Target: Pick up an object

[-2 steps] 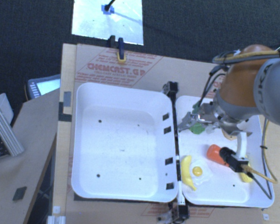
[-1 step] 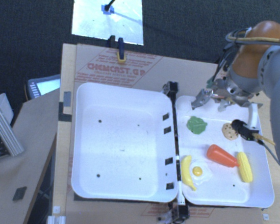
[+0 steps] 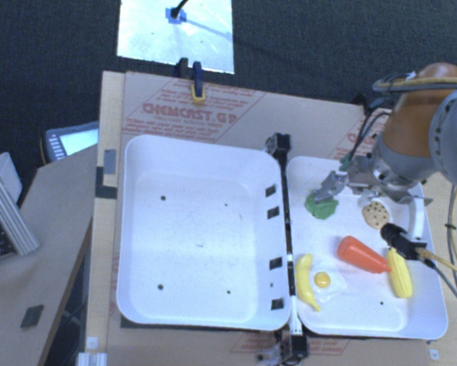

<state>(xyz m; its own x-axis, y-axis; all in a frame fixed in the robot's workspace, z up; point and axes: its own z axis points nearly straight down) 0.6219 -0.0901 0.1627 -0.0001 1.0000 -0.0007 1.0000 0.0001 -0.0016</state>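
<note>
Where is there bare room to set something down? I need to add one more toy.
The left bin is bare from wall to wall. In the right bin, free floor lies along the front wall, below the egg and corn. It is crowded around the gripper, green toy, cookie and carrot.

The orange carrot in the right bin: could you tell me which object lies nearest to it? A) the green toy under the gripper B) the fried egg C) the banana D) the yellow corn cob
D: the orange carrot lies with its tip right beside the yellow corn cob, while the fried egg, the banana and the green toy sit farther off.
</note>
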